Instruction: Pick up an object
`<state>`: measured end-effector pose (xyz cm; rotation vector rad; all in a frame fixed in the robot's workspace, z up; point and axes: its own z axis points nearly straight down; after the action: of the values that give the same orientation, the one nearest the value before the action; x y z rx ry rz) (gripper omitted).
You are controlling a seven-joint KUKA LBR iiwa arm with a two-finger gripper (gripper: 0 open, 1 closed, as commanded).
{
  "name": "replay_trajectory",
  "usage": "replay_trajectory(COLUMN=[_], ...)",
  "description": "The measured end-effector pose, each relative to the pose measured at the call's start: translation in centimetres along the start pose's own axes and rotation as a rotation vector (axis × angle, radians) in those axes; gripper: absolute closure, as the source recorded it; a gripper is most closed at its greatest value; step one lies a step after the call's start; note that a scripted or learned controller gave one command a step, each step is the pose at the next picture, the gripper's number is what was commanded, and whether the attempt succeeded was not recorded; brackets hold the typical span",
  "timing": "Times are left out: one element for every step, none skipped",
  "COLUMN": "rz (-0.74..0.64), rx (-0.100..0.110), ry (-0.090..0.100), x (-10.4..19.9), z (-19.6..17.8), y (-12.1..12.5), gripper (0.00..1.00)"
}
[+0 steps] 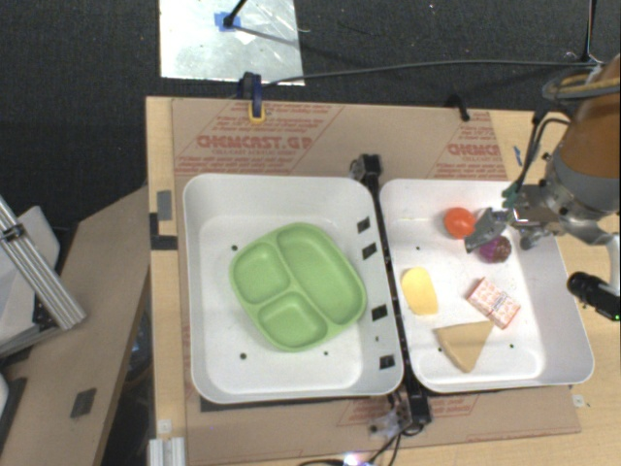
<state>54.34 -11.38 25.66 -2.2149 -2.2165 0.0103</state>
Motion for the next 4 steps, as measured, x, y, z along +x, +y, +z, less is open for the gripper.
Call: replay_trajectory(rz=[-0.002, 0.000, 0.000, -0.001], rx=[-0.012, -0.007, -0.006, -0.016], ry=[-0.002, -0.001, 0.000, -0.002], x=[0.0, -0.6, -1.0, -1.0], z=[-0.6, 5.4, 11.3, 16.2], y=[0.2, 0.6, -0.1, 0.1], gripper=[0.00, 0.00, 0.00, 0.00])
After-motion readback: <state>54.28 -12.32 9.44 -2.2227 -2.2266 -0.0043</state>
